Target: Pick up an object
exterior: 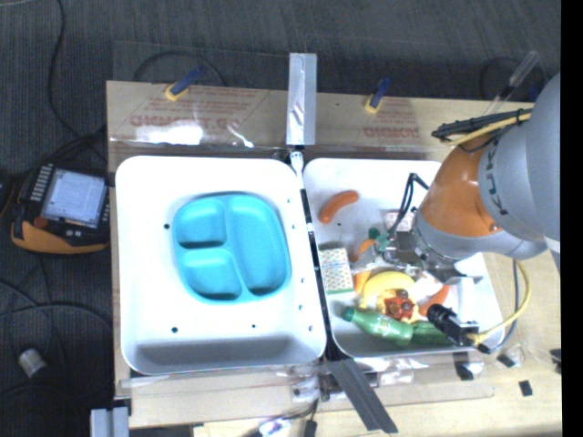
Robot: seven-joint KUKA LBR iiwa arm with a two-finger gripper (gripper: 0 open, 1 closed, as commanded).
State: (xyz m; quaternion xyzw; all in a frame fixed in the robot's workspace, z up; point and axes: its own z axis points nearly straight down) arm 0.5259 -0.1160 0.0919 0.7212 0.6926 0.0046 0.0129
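Looming largest from the right, the grey arm (533,189) with its orange band (460,198) reaches down into the right bin (487,289) and covers much of that bin's middle. Its hand (401,248) sits low among the clutter, above the yellow object, but dark fittings and cables crowd it, so I cannot tell how far it is open or whether it has hold of anything. Below it, a yellow object (383,285) lies partly hidden, with a small red and brown thing (399,306) too blurred to identify resting against it. A green bottle (387,326) lies on its side along the near wall of the bin, its right end passing under a black part of the arm. An orange sausage-shaped piece (337,204) lies apart near the far left corner of the same bin, and a pale patterned packet (334,269) rests against the left wall. The left bin (137,244) holds a blue divided tray (230,246) with three compartments, lying flat near its centre. Both bins rest on the bench (228,112), whose far strip is under clear plastic.
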